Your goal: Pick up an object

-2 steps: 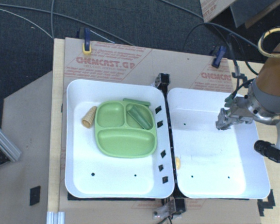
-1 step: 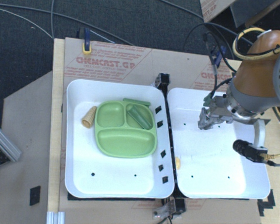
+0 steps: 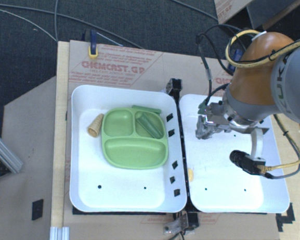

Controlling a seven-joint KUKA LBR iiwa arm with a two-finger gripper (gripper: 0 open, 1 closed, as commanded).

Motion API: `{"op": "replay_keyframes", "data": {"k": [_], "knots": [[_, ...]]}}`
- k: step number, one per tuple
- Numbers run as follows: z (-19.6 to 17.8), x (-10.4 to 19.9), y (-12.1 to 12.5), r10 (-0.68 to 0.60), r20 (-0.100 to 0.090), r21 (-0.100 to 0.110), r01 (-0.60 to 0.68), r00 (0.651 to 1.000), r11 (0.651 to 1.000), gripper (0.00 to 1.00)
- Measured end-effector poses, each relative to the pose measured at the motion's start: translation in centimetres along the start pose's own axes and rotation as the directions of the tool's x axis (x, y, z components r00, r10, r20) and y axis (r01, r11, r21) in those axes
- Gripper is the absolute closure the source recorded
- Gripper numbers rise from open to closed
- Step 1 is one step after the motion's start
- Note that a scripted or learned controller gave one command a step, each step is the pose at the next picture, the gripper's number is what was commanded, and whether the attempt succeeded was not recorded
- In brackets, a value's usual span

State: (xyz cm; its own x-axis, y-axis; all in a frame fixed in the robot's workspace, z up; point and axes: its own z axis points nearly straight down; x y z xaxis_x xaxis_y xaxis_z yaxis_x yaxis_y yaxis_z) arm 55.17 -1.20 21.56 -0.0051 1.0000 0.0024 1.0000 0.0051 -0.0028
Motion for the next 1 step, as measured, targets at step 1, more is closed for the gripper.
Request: {"op": "replay_keyframes", "data": {"k": [1], "knots": [[0.13,5.79,-1.76,-0.001,-0.001,0.001,0.001,1.0,1.0,1.0]]}}
